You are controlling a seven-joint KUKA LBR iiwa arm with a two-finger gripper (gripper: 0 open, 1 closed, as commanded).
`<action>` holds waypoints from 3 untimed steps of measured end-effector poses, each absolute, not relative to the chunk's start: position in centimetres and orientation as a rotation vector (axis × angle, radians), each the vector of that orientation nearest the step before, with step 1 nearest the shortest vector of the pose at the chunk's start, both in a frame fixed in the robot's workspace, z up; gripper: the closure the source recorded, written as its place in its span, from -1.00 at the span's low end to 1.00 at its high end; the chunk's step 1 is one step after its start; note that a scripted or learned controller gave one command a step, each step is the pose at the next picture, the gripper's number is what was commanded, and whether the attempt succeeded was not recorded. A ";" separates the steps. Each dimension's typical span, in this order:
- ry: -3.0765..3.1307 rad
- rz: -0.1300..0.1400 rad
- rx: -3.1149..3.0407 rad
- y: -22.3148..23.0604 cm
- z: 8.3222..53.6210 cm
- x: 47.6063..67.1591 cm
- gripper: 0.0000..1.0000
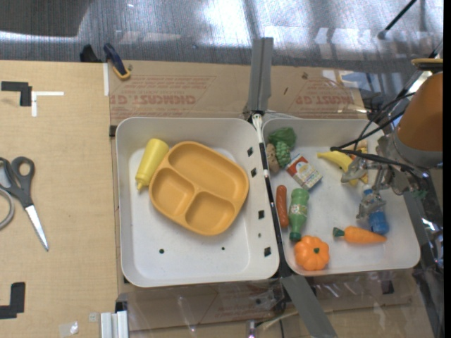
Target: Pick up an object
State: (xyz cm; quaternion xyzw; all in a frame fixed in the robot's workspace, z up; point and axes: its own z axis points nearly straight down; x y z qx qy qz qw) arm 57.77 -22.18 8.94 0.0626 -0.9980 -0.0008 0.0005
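Observation:
My gripper (369, 204) hangs over the right side of the right bin (405, 260), reaching in from the right below the orange band (426, 115). Just under and to the right of it lies a small blue object (380, 223); whether they touch is unclear. A carrot (360, 235) lies right in front of that. A yellow banana (337, 158) sits up-left of the gripper. Farther left lie a red-and-white carton (304, 172), broccoli (282, 144), a green bottle (299, 213), a red sausage (282, 205) and an orange pumpkin (312, 253).
The left bin (134, 259) holds a yellow divided plate (199, 186) and a yellow bottle (150, 162). Scissors (24, 197) lie on the bench at far left. A grey divider bar (260, 76) runs between the bins. Cables (366, 143) cross near the arm.

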 end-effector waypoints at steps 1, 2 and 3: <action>-3.058 -0.019 0.713 -21.5 8.8 53.1 -1.00; -3.071 0.002 0.707 -20.7 9.1 49.0 -1.00; -3.060 -0.005 0.724 -21.1 9.0 58.6 -1.00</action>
